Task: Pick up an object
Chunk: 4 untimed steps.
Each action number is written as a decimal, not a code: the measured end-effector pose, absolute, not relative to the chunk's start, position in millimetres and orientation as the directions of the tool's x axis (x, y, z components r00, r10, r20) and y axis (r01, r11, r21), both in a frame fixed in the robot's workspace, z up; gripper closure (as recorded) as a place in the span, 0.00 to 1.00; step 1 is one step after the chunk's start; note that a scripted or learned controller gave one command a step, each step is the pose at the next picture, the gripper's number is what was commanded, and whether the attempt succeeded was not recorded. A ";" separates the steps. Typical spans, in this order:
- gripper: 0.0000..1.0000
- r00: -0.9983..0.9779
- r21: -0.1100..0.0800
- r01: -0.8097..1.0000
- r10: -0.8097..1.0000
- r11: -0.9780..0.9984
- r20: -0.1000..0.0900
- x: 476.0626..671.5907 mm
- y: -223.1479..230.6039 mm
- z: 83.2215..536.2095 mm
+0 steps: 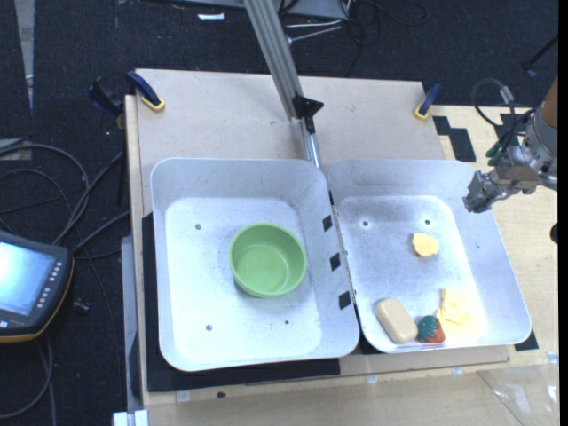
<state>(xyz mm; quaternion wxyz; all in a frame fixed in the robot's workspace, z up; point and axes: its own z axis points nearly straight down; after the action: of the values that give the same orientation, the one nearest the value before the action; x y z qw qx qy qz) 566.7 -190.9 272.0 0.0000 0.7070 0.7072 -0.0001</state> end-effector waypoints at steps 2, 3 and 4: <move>0.00 -0.001 -0.004 1.000 1.000 0.001 0.001 567.4 -180.6 221.2; 0.00 0.000 -0.006 1.000 1.000 0.000 0.001 566.1 -180.6 158.0; 0.00 0.000 -0.005 1.000 1.000 0.000 0.001 557.8 -182.7 98.3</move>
<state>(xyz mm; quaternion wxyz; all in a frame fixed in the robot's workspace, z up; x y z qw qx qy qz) 557.8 -182.7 98.3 -0.0023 0.7072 0.7070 -0.0014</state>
